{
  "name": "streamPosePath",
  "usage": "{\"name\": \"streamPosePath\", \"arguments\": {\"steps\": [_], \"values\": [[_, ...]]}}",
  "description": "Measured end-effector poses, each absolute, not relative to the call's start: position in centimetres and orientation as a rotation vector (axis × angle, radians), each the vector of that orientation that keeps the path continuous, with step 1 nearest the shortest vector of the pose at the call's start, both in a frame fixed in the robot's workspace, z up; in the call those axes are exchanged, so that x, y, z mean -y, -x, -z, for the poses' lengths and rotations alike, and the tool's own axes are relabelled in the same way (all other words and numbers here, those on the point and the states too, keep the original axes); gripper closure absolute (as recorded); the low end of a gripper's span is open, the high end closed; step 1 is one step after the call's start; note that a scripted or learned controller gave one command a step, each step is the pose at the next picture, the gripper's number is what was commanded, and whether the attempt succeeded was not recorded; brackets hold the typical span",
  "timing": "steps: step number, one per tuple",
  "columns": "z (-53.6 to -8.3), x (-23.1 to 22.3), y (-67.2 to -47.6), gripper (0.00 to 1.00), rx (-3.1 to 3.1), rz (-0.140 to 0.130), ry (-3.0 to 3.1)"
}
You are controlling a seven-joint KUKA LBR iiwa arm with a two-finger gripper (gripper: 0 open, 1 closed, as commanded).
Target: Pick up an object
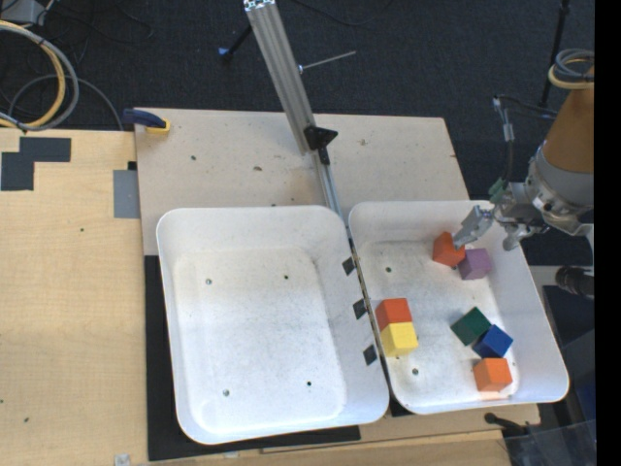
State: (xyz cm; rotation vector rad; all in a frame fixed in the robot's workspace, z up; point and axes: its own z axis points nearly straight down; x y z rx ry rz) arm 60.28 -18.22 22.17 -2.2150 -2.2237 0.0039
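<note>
A pale wooden bench (388, 153) carries two shallow white bins side by side. The left bin (184, 231) sits toward seven o'clock, the right bin (412, 216) toward four o'clock, their inner rims touching. A slanted aluminium rail (281, 66) rises from the bench at twelve o'clock. A blue-and-yellow clamp (147, 120) grips the ten o'clock corner.

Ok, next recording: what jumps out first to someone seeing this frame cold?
The cluster of small coloured wooden cubes in the right white bin: an orange cube stacked with a yellow cube near the divider. The grey claw hovers by a red-orange block and a purple cube.
</note>
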Motion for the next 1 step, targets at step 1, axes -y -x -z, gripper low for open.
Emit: {"name": "streamPosePath", "arguments": {"steps": [1], "values": [[-24.75,19.68,-64.03,0.00,2.229,0.002,2.219]]}}
